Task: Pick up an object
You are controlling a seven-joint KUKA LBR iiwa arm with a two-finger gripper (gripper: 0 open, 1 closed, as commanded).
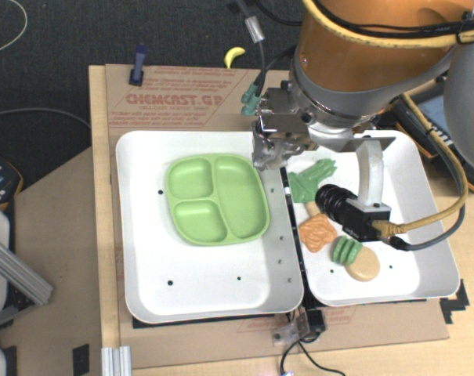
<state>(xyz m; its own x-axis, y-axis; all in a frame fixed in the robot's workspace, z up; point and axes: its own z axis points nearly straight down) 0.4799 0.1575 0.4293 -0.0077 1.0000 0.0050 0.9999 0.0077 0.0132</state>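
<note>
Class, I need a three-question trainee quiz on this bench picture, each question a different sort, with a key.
1. True or false: the green divided plate lies in the left bin.
2. How many compartments does that plate have?
3. Which lies nearest the camera in the right bin? A) green leafy piece B) orange waffle-like piece C) tan round piece

Key: 1 true; 2 three; 3 C
</note>
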